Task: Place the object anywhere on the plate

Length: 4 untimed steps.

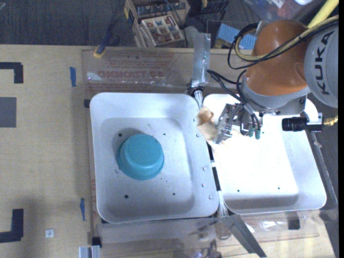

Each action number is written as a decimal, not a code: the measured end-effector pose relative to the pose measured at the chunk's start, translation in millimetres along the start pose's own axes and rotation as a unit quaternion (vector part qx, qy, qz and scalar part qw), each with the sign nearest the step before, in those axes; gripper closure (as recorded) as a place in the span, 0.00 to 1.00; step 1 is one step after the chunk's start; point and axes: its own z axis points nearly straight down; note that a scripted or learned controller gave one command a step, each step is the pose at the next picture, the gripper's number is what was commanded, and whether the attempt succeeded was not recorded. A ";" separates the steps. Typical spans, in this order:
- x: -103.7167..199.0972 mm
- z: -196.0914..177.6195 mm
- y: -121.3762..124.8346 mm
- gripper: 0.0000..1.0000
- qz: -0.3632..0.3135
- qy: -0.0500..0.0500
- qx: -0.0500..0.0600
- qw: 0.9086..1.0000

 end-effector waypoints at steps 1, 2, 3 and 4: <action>19.4 -13.4 44.8 1.00 -0.135 -0.003 -0.001 0.991; 42.2 -5.2 89.1 1.00 -0.138 0.000 0.000 0.990; 73.3 -10.7 130.9 1.00 -0.138 0.000 0.000 0.990; 73.1 -10.7 130.8 0.00 -0.138 0.000 0.000 0.990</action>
